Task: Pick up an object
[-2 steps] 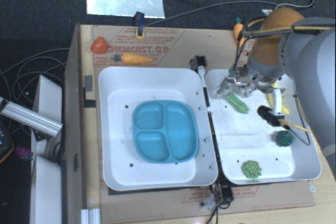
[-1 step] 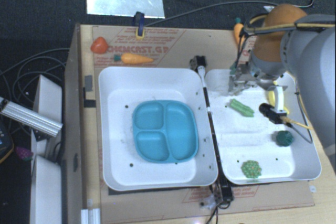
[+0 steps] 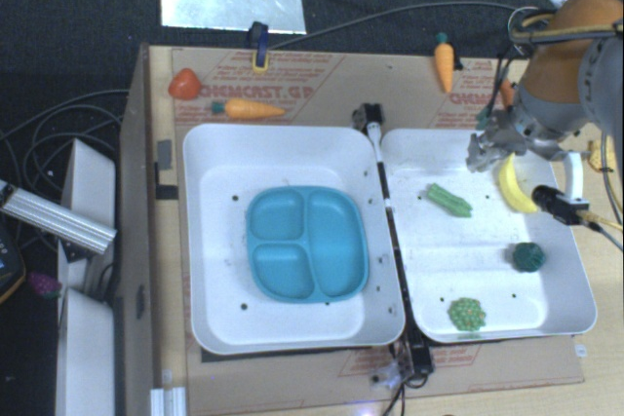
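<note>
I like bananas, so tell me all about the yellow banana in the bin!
The banana is a small, curved, bright yellow toy that looks like smooth plastic. It lies flat on the floor of the right bin, close to the far right wall, one tip pointing up toward the gripper just beside it. Part of the arm's black hardware overlaps its lower end.

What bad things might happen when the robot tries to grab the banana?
The banana lies close against the right bin's wall, so the gripper may bump the rim or push the banana aside instead of catching it. A black cable also crosses beside the banana and might snag.
</note>
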{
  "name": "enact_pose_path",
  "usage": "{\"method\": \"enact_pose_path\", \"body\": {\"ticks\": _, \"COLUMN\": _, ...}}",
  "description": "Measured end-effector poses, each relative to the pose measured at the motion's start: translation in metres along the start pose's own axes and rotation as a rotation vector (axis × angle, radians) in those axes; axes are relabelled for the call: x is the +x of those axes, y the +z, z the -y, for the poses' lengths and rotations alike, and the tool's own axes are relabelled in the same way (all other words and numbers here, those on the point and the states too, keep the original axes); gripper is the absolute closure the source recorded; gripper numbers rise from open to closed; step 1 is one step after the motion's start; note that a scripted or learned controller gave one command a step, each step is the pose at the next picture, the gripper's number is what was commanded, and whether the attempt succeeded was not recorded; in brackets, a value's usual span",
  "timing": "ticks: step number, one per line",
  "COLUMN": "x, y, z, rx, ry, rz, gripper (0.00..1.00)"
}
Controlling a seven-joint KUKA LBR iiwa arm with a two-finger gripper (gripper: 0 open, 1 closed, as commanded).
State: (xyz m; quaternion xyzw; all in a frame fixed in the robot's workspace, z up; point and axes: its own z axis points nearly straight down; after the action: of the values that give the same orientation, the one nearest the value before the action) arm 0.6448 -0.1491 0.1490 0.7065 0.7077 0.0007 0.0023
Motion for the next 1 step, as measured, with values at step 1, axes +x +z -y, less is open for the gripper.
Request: {"method": "enact_pose_path", "body": {"ticks": 1, "x": 0.0008, "y": 0.0007, "z": 0.0002, "rx": 0.001, "ry": 0.0, "rz": -0.001, "gripper": 0.0}}
